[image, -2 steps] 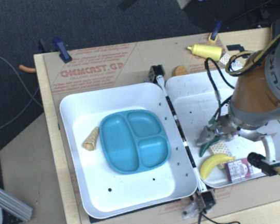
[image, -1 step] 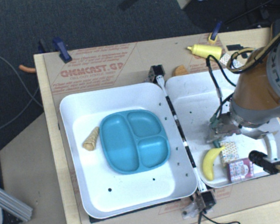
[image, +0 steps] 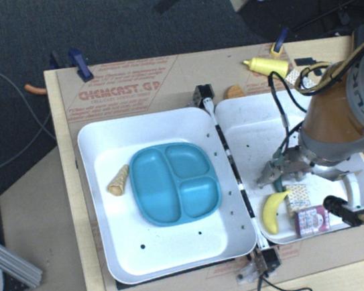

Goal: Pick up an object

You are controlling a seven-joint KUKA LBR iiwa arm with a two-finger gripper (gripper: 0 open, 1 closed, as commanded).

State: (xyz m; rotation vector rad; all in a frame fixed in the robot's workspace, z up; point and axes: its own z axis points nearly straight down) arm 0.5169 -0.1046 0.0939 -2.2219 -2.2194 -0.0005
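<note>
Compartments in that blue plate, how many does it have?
3. The blue plate in the left bin has one long compartment down its left side, a smaller one at upper right, and another at lower right. None look hidden.
</note>
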